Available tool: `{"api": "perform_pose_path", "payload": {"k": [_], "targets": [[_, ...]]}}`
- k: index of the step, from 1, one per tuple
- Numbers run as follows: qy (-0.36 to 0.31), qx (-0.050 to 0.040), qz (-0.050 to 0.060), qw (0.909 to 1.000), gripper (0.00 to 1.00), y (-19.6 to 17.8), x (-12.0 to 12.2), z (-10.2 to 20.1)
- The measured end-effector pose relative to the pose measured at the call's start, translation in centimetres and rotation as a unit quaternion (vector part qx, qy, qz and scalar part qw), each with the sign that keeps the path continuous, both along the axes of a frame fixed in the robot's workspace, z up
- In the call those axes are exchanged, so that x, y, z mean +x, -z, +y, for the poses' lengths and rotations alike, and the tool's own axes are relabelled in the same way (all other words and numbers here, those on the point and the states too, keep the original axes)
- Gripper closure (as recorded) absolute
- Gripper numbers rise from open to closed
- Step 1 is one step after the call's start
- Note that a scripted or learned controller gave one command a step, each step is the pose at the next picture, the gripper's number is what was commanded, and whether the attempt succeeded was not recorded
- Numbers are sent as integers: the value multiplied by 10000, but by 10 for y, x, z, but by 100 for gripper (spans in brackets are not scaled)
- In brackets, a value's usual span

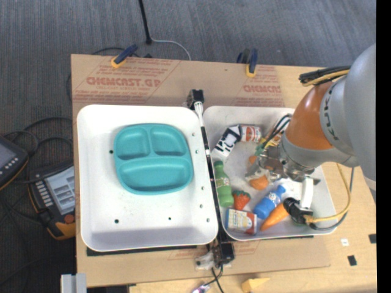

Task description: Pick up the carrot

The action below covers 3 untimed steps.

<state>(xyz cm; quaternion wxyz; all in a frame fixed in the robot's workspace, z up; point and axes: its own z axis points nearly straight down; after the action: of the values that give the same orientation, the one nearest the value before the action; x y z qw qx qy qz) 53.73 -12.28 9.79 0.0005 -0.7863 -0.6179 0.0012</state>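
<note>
Jaws first: from this slanted overhead view I cannot tell whether they are parted or closed, because the gripper point(269, 163) is mostly hidden under the wrist and its cabling. It sits low over the middle of the right bin point(322, 191), right above a small orange thing point(259, 182) that I can't identify with confidence. The carrot point(276, 215), as I read it, is the tapered orange piece lying near the front wall of that bin. It is just beside the blue bottle point(267, 204) and close to the red-and-white carton point(241, 220), apart from the gripper and not held by it. That crowding is, I'd judge, what makes the pick awkward, since the bottle leans along one flank of the carrot and leaves little room for a clean straddle. The green bottle point(221, 185) and a red fruit point(242, 198) are pressed toward the bin's left wall, and a can point(249, 133) rests at the back. The left bin point(91, 218) carries the teal tray point(153, 158), well apart from all of this. My guess is that the tool must shift forward to reach the carrot.
</note>
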Motion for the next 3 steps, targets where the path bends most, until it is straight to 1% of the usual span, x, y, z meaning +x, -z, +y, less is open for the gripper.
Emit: {"api": "perform_pose_path", "payload": {"k": [1, 2, 3], "targets": [[-915, -23, -35, 9958, 100, 8, 19, 10], [587, -2, -6, 9983, 100, -86, 16, 57], [-196, 2, -16, 9998, 100, 4, -5, 15]]}}
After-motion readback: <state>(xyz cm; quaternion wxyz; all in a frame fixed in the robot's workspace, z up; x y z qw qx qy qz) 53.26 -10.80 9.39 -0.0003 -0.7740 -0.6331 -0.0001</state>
